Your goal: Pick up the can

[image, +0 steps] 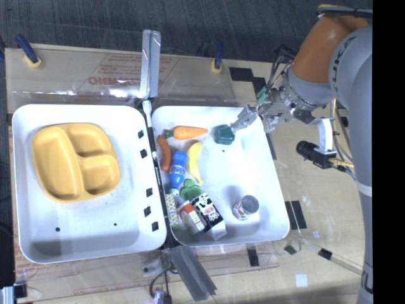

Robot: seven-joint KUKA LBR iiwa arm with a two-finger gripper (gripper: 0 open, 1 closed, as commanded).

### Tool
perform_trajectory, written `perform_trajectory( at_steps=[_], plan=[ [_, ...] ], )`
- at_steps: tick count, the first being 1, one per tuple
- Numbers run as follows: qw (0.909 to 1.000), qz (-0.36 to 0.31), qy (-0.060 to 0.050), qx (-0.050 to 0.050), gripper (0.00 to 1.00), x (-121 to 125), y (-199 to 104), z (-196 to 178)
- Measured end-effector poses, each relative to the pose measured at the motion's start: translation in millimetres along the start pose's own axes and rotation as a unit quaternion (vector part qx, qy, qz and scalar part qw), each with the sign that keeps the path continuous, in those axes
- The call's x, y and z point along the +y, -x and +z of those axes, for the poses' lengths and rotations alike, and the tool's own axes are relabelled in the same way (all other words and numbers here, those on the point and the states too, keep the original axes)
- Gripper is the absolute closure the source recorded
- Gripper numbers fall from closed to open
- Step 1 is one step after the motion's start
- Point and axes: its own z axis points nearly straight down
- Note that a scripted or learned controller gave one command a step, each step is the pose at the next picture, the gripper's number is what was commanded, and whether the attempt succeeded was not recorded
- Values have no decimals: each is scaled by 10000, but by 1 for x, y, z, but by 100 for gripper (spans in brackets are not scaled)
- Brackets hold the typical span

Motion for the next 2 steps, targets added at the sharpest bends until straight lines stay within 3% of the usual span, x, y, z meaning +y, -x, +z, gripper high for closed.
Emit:
perform_trajectory(
  at_steps=[1,2],
  plan=[
    [9963,855,-5,3,0,-96,-2,73],
    [9981,613,-6,3,0,-89,-3,124]
  ],
)
